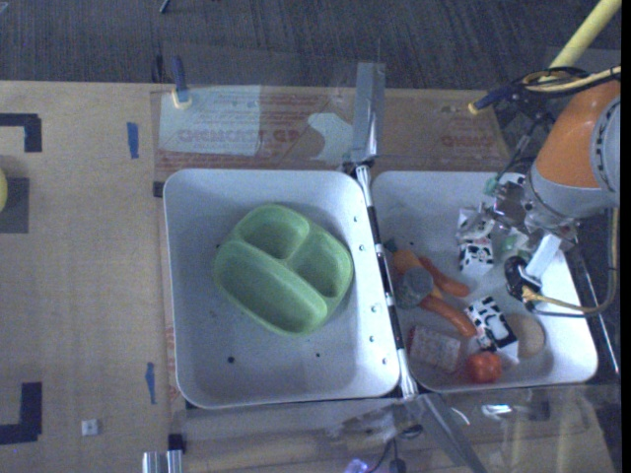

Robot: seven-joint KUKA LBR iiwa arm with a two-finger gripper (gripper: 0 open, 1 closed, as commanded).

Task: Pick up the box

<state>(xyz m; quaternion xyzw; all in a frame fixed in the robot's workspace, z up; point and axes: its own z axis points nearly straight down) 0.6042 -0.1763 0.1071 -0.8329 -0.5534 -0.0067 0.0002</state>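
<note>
At the near edge of the right bin [577, 368], toward its left corner, lies the box [435, 348]: a small flat reddish carton with a pale label, lying flat on the bin floor. Just to its right a red tomato-like ball [483, 367] sits touching or almost touching it, and a black-and-white cow toy [490, 323] lies just beyond that, beside a tan, potato-like lump [530, 337]. A little farther in, an orange carrot [446, 313] runs slantwise just above the box, with a grey rounded piece [415, 286] and a second carrot [434, 272] beyond it.

Farther still, toward the right wall, the claw [508, 227] hangs over a second black-and-white toy [477, 255], well apart from the box. Whether it is released or clenched I cannot tell; the wrist and cabling crowd that spot, and nothing can be seen between its tips.

The left bin [197, 363] holds a green divided plate [283, 267], which has no part in the job.

By my judgement the approach is the step in hand; the pick is not yet made. The next move calls for carrying the claw nearer and leftward until it stands over the box, then coming down square on the carton, keeping clear of the carrot and the red ball that hem it in.
</note>
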